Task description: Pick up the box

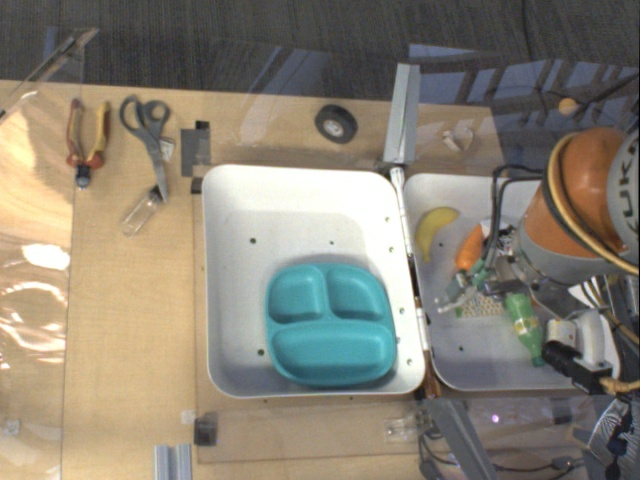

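Arm (590, 198) reaching in from the right, wrist low over the right bin (450, 363). Gripper (487, 273) sits down among the clutter there; whether it is open or closed, or has hold of anything, cannot be told from this angle.

Right bin contents: a yellow banana (433, 230) at the far left, an orange carrot-like piece (468, 250) just right of it, a green bottle (523, 318) lying toward the near right. A small speckled grey box (482, 307) lies flat on the bin floor, just below the gripper and beside the bottle's neck. That reads as the task's thing, though it is small and partly masked.

Left bin (240, 268): a teal divided tray (330, 323) resting in the near half, well apart from the work.

Judgement: the step in hand is the descent and closing on the box. To do it well, the tool should centre over the flat box, not over the carrot or bottle, both close enough to be caught by mistake. A flat box against the floor gives little edge to pinch, so the approach wants to be square to its short sides and fully down before closing. Lift straight up, slowly, and check something is held.
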You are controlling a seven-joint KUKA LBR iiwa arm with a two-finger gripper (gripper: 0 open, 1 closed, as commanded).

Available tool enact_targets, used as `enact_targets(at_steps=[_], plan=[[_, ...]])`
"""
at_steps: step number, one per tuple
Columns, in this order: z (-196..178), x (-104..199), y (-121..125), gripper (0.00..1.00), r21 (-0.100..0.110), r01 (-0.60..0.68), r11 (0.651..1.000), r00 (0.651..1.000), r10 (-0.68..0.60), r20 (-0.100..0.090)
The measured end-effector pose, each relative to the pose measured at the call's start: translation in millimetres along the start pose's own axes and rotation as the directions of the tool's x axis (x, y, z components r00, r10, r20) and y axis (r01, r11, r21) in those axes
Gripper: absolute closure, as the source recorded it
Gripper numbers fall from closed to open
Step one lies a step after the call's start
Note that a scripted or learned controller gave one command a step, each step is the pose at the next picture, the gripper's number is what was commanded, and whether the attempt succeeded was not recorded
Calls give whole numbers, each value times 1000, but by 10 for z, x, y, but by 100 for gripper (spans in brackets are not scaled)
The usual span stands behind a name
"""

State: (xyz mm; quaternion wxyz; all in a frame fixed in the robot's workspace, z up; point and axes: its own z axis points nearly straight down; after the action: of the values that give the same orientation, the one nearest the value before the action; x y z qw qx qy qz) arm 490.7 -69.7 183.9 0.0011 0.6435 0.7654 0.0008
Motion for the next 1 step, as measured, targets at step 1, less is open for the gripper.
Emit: enact_targets(at_steps=[1], plan=[[812,-339,396,0,-24,-116,993,993,117,5]])
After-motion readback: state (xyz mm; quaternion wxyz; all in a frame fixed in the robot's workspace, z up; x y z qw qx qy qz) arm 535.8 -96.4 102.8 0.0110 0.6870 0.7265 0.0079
